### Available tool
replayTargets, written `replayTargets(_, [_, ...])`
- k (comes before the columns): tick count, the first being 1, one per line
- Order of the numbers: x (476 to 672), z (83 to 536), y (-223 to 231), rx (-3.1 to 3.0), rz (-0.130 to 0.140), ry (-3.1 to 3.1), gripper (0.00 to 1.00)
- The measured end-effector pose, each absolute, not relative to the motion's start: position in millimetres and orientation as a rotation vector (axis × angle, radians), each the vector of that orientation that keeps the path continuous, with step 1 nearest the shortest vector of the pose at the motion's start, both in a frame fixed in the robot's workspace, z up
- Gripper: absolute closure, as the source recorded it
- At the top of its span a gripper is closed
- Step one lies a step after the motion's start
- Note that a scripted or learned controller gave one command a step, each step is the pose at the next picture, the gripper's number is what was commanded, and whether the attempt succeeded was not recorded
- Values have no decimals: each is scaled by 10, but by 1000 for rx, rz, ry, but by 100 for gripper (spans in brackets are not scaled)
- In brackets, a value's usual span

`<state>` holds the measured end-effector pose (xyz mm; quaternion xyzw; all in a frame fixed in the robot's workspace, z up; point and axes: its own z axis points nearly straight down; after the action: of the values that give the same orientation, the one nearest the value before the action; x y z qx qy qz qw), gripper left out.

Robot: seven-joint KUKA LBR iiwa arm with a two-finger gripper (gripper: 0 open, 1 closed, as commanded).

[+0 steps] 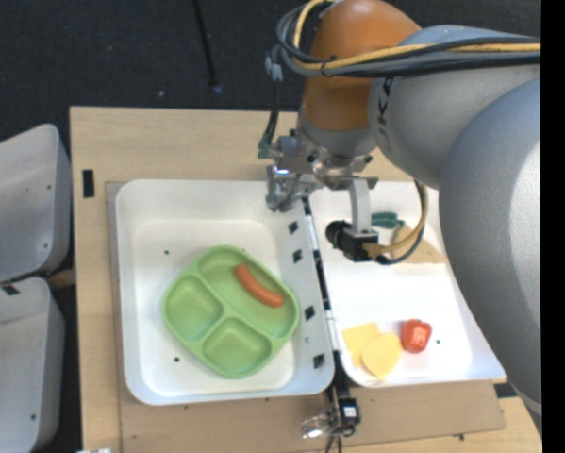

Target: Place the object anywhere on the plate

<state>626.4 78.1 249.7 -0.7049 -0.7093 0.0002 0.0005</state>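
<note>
Single fixed camera above bench (pixel 169 140), slanted down on both bins (pixel 131 253).

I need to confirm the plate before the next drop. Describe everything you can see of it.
The plate is light green, looks like plastic, rounded, and is split into three compartments. It lies flat in the left bin, turned at an angle to the bin walls. An orange sausage lies in its long upper compartment; the two lower compartments hold nothing.

A light green divided plastic plate (pixel 227 324) carries an orange-red sausage-shaped piece (pixel 259 285) in the left shallow white bin (pixel 131 253). The right shallow white bin (pixel 471 347) shows two pale yellow cheese-like pieces (pixel 372 347) and a small red pepper-like piece (pixel 415 335). The pale wooden table (pixel 169 140) is tan.
</note>
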Motion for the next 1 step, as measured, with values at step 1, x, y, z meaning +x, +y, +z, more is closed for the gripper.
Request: replayTargets(1, [6198, 2427, 1322, -2212, 1, -2228, 100])
